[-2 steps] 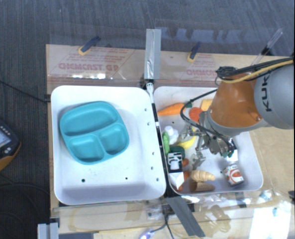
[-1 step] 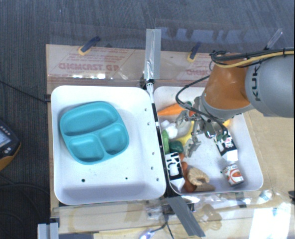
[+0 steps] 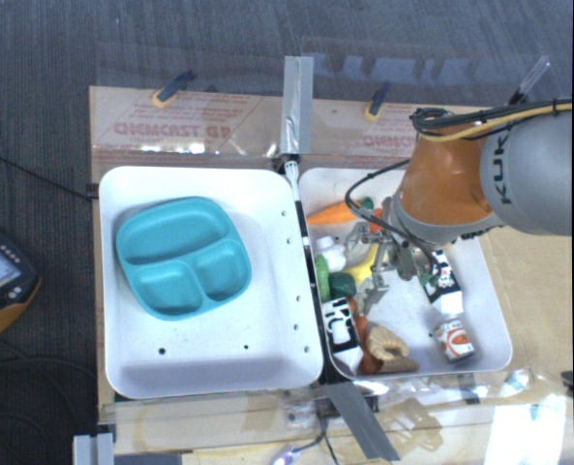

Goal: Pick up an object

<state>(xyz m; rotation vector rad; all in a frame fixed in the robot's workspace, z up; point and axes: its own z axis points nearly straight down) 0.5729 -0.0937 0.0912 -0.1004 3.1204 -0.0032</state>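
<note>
From the camera above, the table (image 3: 59,114) carries two shallow white bins side by side. The left bin (image 3: 151,352) has a turquoise divided tray (image 3: 182,255) lying in it, tilted a little, with three compartments. The right bin (image 3: 490,342) holds a jumble of small things along its left wall: an orange carrot-shaped piece (image 3: 330,214) near the top, a green item (image 3: 342,284) just beside something yellow (image 3: 362,263), a black-and-white packet (image 3: 339,321) below those, and a brown lumpy piece (image 3: 383,347) near the bottom edge. Over on the right side of that bin lie a small white bottle with a dark label (image 3: 444,284) and a little red-and-white can (image 3: 454,338), close together.

The grey arm with its orange band (image 3: 446,187) reaches in from the right, and the hand (image 3: 391,267) hangs over the middle of the right bin — just beside the yellow and green pieces. I cannot tell whether the hand is wide or closed on anything; the metal parts blur into the clutter below.
</note>
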